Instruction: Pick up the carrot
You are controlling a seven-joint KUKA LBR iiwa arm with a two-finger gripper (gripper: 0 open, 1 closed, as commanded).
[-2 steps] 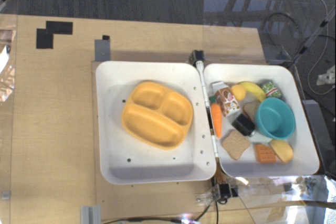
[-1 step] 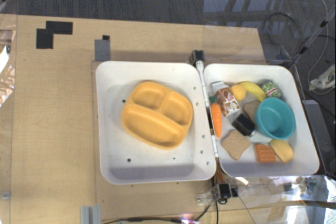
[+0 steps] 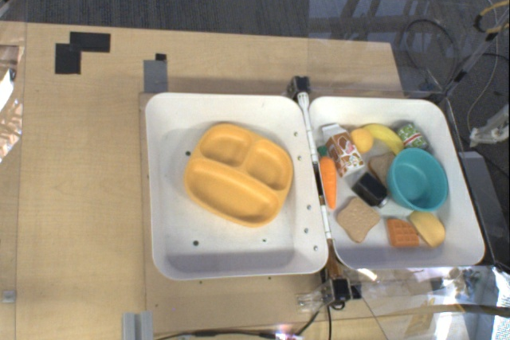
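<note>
Here carrot (image 3: 327,181) lies lengthwise along right bin's (image 3: 466,239) left wall; pincer state unknowable.

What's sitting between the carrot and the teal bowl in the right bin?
In the camera view, a small black block lies between the carrot and the teal bowl.

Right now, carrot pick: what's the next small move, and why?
Probably bring the arm in over the right white bin's left edge and stop above the small orange carrot. It lies lengthwise against the divider wall, with the little milk carton and the toast slice close beside it, so a narrow approach from above looks safest.
</note>
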